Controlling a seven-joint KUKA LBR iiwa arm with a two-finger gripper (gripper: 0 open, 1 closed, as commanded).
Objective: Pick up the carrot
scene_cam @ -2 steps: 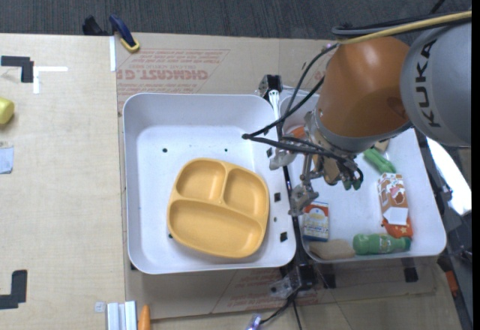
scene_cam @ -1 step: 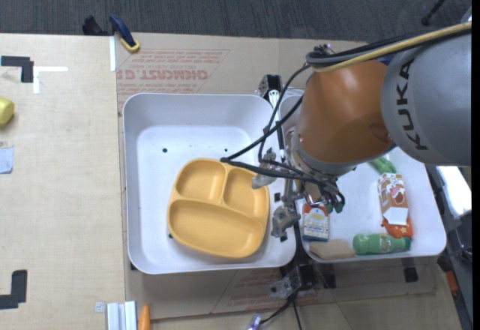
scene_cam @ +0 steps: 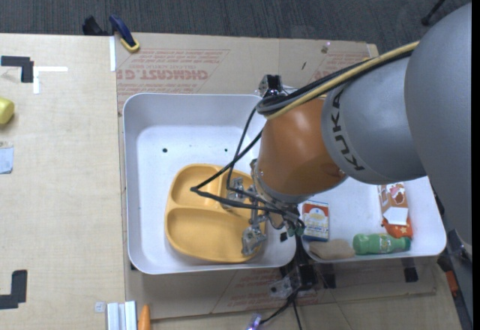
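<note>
1. Arm (scene_cam: pixel 390 118), grey with an orange band, reaches in from the right and covers the place where the two white bins meet.
2. Gripper (scene_cam: pixel 253 235) hangs low over the left bin (scene_cam: pixel 142 193), at the right edge of a yellow divided plate (scene_cam: pixel 191 220) that lies in that bin's near half.
3. Whether the gripper is spread, closed or clamped on anything I cannot tell; its tip is a blur of dark and grey metal against the plate.
4. Carrot: I cannot tell where it lies.
5. Right bin (scene_cam: pixel 424 250) holds a small carton (scene_cam: pixel 316 220), a green bottle (scene_cam: pixel 381 244) lying on its side by the near wall, and a red and white packet (scene_cam: pixel 395 210) just behind the bottle.
6. Black cables (scene_cam: pixel 225 180) cross from the wrist over the plate.
</note>
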